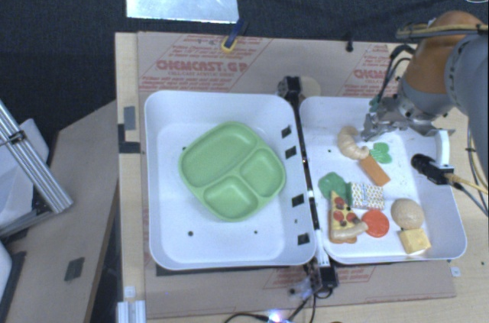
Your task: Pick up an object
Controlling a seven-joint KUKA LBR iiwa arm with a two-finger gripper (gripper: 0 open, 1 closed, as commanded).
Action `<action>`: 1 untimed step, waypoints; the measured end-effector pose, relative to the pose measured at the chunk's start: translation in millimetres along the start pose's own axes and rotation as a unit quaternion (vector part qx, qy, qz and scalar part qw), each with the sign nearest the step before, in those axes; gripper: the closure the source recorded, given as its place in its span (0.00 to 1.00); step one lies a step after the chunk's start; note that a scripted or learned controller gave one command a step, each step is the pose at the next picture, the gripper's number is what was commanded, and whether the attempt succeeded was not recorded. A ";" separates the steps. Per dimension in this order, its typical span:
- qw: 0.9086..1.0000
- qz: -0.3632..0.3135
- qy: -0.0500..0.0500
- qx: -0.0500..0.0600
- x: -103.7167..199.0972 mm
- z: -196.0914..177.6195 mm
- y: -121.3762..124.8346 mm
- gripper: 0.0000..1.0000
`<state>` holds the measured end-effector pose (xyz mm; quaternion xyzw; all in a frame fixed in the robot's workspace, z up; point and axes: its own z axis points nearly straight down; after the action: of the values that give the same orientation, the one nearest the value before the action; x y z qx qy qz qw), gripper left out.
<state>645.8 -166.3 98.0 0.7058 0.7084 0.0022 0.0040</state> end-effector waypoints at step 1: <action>1.000 0.001 0.001 0.001 -0.4 -63.6 -2.5 1.00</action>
<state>642.8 -166.5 161.6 0.7064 0.7078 0.0018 0.0025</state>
